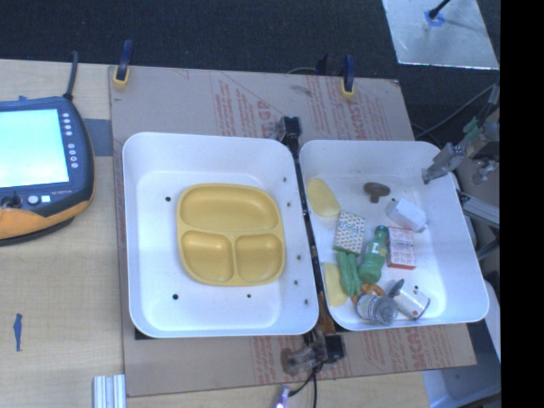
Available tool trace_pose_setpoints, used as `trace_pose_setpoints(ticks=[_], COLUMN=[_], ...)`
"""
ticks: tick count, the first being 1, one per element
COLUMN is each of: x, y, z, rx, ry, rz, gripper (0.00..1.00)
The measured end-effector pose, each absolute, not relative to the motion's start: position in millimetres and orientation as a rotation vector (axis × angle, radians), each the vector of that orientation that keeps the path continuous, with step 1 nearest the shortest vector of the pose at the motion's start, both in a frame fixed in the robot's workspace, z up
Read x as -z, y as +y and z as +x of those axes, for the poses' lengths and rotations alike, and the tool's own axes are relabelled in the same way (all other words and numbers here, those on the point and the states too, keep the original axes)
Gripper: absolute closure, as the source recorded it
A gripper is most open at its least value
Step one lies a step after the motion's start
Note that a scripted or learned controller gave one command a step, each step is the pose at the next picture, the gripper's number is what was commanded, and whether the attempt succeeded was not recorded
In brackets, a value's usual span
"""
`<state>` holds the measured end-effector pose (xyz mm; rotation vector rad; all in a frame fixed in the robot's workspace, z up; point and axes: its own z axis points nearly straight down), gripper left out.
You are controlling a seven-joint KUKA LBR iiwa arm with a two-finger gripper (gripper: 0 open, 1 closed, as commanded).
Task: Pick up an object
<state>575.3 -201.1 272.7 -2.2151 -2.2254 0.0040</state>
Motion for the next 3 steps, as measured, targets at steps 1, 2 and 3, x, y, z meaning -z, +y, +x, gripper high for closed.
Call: trace_pose_setpoints(ticks=[1, 2, 3], x=[-173.0, -122.0, -95.5], y=[-119.0, -174.9, -138.3], z=[598.8, 655.8, 566.7], rx=[-0.006, -0.003, 0.001], ry=[-2.226, -2.222, -2.228], rz=[-2.211, -2.217, -2.219], gripper=[0.00, 0.00, 0.00])
